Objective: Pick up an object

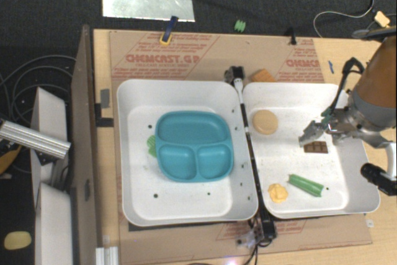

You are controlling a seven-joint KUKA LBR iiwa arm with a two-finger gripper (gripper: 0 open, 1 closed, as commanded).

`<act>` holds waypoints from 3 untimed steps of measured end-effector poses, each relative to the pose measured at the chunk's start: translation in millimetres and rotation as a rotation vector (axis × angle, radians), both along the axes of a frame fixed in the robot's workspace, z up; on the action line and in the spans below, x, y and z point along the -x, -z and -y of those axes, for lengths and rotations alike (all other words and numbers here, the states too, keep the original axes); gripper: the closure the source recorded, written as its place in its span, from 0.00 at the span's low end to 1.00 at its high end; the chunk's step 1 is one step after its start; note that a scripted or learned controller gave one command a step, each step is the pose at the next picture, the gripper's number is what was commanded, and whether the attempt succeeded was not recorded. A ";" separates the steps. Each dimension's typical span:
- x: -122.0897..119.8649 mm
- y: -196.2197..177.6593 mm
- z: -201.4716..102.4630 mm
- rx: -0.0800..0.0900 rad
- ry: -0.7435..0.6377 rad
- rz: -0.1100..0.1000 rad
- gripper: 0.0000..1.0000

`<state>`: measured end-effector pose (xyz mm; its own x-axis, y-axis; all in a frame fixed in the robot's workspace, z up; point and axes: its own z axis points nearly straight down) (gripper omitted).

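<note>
From my seat the arm is reaching in over the right bin, and the tool is hanging just above a brown chocolate bar near that bin's middle; I honestly can't tell if it's released or clenched. Same bin also has a tan cookie up by the divider, plus a green pepper and a yellow lump close together near the front. Left bin has a blue divided plate sitting in it.
</note>
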<state>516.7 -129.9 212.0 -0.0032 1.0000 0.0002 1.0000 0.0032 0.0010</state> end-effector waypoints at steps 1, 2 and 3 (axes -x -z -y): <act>-42.0 32.5 46.7 0.002 0.004 0.002 0.00; -44.0 130.7 67.5 0.001 0.004 -0.002 0.00; -47.1 113.8 67.2 0.002 0.001 0.007 1.00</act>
